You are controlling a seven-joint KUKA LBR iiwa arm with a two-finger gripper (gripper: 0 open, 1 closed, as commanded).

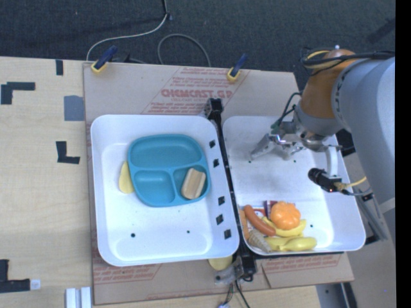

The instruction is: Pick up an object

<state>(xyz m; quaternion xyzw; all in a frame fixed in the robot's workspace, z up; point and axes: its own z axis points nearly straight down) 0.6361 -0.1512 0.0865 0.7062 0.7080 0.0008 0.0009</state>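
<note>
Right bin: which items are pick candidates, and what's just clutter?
Job:
gripper, over the right bin
orange fruit
hot dog
banana

Lying about:
blue tray with a bread piece, in the left bin

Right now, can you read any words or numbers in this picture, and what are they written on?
"CHEMCAST GP": red print, repeated, on the brown cardboard sheet under the bins.
Smaller red lettering near the cardboard's bottom edge: too blurred to read.
The package beside the toy food: too small to read.
</note>
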